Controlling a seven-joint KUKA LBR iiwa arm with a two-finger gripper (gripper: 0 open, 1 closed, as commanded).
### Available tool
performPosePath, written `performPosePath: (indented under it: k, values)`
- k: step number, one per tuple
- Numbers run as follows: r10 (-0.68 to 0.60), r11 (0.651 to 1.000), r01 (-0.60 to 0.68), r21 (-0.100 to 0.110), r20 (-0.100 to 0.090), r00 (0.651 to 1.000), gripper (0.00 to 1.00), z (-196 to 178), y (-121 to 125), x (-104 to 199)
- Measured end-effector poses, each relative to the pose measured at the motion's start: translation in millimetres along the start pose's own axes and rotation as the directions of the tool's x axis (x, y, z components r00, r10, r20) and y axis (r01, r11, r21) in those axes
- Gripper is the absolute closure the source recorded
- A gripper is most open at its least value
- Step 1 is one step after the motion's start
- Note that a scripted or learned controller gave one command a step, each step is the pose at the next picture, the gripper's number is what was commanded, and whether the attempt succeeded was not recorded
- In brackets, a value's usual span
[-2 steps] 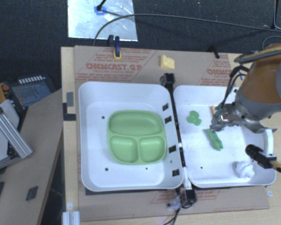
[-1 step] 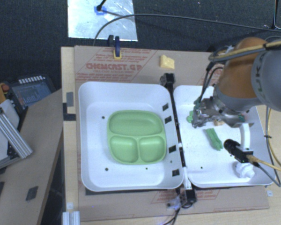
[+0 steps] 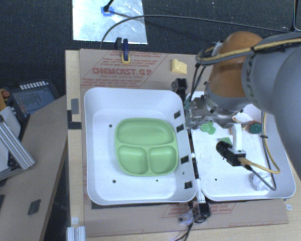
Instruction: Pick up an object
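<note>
Green tray (image 3: 145, 145) in left bin (image 3: 98, 134); hand (image 3: 193, 115) over right bin (image 3: 281, 185).

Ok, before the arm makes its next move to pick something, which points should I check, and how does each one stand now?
1. Things to pick in the right bin: ok. A small green piece and a white piece lie there.
2. Gripper position: ok. It hangs near the right bin's left wall, close to the green piece.
3. Something already held: cannot tell.
4. Green plate in the left bin: ok. It lies flat, apart from the arm.
5. Yellow cable across the right bin: not ok. It might snag.
</note>
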State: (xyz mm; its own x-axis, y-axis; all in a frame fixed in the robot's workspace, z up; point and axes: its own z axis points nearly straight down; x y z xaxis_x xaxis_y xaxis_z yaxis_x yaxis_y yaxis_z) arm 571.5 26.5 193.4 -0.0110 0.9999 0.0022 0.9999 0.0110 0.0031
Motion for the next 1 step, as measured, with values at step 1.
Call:
performPosePath:
  k: [1]
  values:
    - [0.001, 1.0, -0.001, 0.0, 0.0, 1.0, 1.0, -1.1, 21.6, 58.1]
